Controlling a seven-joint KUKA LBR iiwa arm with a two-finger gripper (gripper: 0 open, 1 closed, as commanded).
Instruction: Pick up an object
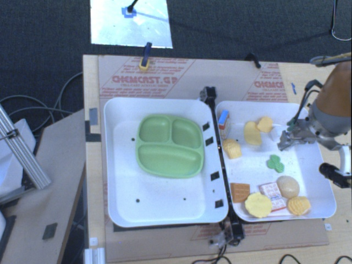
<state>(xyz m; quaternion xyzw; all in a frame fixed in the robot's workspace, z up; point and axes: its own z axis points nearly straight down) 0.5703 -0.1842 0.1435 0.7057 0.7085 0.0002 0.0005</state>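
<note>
Dark carpet all round, with a bench (181, 70) of pale board bearing two shallow white bins side by side. Taking the black divider (217, 158) between the bins as the landmark: just left of it, the left bin (118, 202), holding a green sectioned plate (169, 146) laid flat, probably as the place for sorted pieces. Just right of the divider, the right bin (324, 202), scattered with small toy foods, loose and apart enough for picking one at a time.

Touching the divider's right side, a blue-and-white carton (223, 118) and a yellow corn piece (232, 149). Further right, a pale yellow piece (252, 133) and a yellow wedge (264, 125). Well right of the divider, a green clover-shaped piece (275, 162). Near the divider's lower end, a tan cracker (240, 192), a yellow round (258, 204), a red-and-white packet (271, 191), a beige egg shape (287, 186) and a waffle-like piece (298, 205).

Far right of the divider, the gripper (284, 142), low over bare bin floor between the wedge and the clover piece. Cannot tell how wide it stands, too small and blurred; nothing visibly held. Nearest likely target, by judgement: the clover piece.
</note>
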